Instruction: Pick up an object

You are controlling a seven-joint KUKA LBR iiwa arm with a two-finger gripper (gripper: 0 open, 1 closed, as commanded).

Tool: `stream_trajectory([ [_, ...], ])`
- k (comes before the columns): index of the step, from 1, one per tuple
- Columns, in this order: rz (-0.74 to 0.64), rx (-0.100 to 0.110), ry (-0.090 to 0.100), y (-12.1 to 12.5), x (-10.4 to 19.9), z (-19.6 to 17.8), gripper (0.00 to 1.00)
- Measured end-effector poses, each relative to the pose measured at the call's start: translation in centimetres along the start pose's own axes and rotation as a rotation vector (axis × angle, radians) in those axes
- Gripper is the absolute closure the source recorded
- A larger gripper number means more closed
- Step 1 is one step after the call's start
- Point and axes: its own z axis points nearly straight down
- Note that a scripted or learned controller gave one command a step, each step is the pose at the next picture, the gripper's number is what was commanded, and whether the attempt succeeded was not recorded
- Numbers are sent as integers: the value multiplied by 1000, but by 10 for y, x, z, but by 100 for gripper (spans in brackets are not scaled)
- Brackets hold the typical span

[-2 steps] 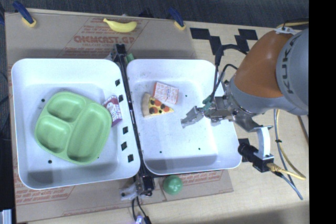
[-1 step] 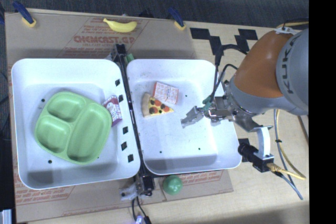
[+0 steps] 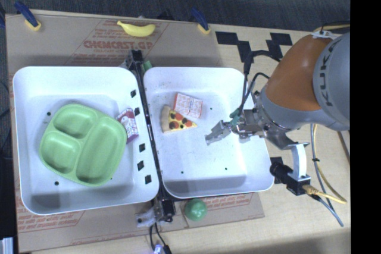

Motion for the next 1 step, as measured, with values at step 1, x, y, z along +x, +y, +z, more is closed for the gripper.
stream_trajectory([
  [1,0,0,0,0,0,0,0],
])
